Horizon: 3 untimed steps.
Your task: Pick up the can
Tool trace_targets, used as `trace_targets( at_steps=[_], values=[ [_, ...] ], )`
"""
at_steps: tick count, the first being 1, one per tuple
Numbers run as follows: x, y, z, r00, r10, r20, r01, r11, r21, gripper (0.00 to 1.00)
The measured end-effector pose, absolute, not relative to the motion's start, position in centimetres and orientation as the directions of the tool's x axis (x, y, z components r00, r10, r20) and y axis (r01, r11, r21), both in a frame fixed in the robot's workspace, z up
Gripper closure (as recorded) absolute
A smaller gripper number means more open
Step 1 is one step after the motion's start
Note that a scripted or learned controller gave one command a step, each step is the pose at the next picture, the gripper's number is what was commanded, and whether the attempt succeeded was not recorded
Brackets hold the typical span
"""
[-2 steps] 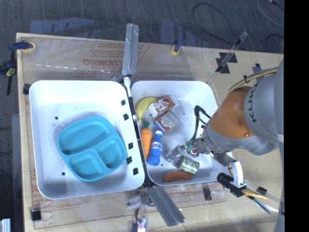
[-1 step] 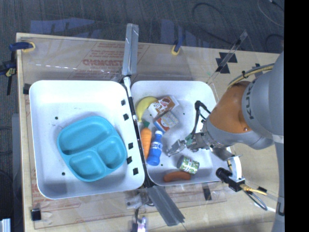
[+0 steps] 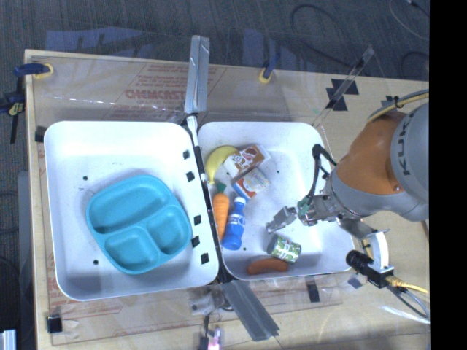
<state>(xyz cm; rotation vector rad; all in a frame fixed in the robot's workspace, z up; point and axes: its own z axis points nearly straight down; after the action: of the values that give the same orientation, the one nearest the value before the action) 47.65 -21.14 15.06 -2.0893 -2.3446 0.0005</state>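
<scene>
The small green-labelled metal can (image 3: 284,249) lies on its side near the front of the right-hand shallow white bin (image 3: 295,133), with the arm's metal two-finger gripper (image 3: 280,220) just above it in the camera view, close to the can but not around it; nothing sits between the fingers, and whether they are spread or closed cannot be told from this angle. The grey arm with its orange band (image 3: 372,162) reaches in over the bin's right wall. A brown sausage-shaped piece (image 3: 267,266) lies just in front of the can. To the can's left lie a blue and white bottle (image 3: 234,223) and an orange carrot (image 3: 221,214), side by side, with a yellow rounded fruit (image 3: 217,159) and a brown and white carton (image 3: 246,170) further back. The left-hand white bin (image 3: 69,141) holds a light blue divided plastic plate (image 3: 139,222). Both bins rest on a pale wooden bench (image 3: 109,79) with red lettering, over dark grey carpet (image 3: 219,6) where black cables lie.
</scene>
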Motion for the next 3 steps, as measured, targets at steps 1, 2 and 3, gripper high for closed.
trace_targets(
  at_steps=[1, 2, 3],
  values=[
    [47.7, -20.9, 9.1, -0.162, 0.987, 0.001, 0.987, 0.162, -0.002, 0.00],
    [47.7, -21.1, 10.7, -0.179, 0.984, 0.001, 0.984, 0.179, -0.001, 0.00],
    [47.7, -20.9, 9.2, -0.229, 0.974, 0.003, 0.974, 0.229, -0.002, 0.00]
  ],
)
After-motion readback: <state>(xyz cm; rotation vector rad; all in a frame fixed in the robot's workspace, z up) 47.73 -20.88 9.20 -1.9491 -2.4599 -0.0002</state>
